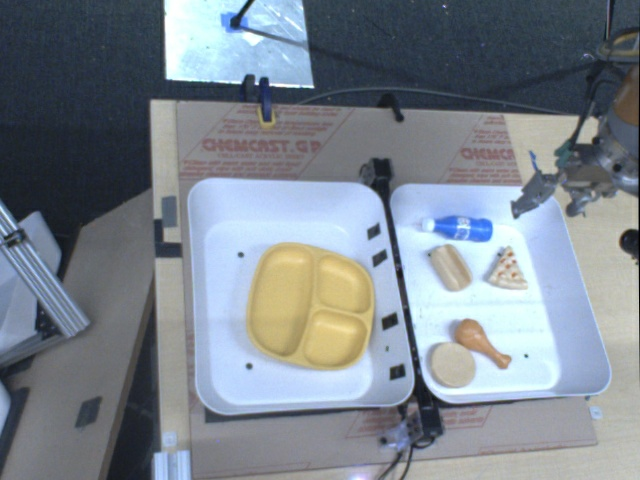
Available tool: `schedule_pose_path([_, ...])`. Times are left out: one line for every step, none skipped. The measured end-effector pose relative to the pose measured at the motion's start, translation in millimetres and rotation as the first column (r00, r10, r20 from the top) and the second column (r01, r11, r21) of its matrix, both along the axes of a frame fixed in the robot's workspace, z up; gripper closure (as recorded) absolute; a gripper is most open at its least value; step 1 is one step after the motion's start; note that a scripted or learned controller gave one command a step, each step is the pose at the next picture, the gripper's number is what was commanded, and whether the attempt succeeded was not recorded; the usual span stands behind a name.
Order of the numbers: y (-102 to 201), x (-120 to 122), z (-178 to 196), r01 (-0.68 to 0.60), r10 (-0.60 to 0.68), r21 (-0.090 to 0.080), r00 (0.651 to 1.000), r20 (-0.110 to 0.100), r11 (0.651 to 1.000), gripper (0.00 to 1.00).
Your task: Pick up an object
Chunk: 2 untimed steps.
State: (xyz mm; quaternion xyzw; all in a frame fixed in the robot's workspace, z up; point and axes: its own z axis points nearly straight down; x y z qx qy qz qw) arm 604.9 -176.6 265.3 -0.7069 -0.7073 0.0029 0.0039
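The pincer (553, 194) hung at the far right corner of the right bin (578, 298), just above its rim, with the grey arm (615, 158) reaching in from the right edge of the view. Its two dark fingers stood spread apart, one over the bin's corner and the other farther right, and nothing lay between them.

Five things lay in the right bin, all apart from the pincer. Nearest it was a blue bottle (458, 228) with a white cap, lying on its side along the far wall. In front of that sat a tan bread roll (450, 267), and to its right a pizza slice (508, 269) (a small wedge with red spots). Nearer the front edge lay a brown chicken drumstick (482, 341), and just beside it, at the front left corner, a pale round cookie (452, 364).

The left bin (215, 298) held a yellow divided plate (310, 306) with three compartments. Both bins rested side by side on the desk (300, 138), over a sheet of printed brown cardboard.
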Motion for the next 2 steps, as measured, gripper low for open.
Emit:
schedule_pose_path([1,2,7,-0.003,0.003,-0.002,1.000,0.011,1.000,0.00])
schedule_pose_path([0,2,-55,-0.001,0.001,-0.001,1.000,0.007,1.000,0.00])
